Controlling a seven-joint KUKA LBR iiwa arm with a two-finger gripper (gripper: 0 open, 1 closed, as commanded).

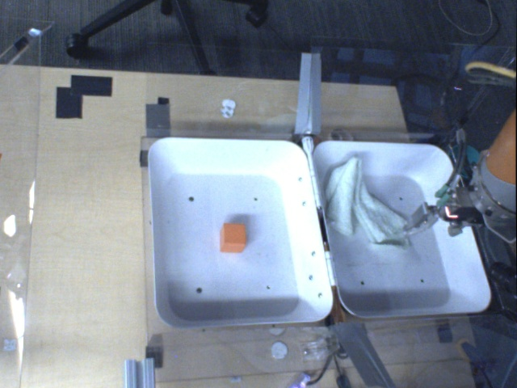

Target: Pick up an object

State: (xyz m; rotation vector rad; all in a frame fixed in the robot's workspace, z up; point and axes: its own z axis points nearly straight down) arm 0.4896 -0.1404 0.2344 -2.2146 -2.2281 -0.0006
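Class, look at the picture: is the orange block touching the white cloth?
Apart. The camera view shows the orange block alone in the left bin, while the white cloth lies in the right bin, across the divider.

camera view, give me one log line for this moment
end effector: low in right bin, at cloth edge | cloth: crumpled, left part of right bin | orange block: left bin, untouched

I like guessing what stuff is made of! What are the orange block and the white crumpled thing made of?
The orange block looks solid and matte with crisp flat faces, maybe foam, wood or plastic. The white crumpled thing looks like soft cloth, a towel perhaps: it folds and drapes in wrinkles.
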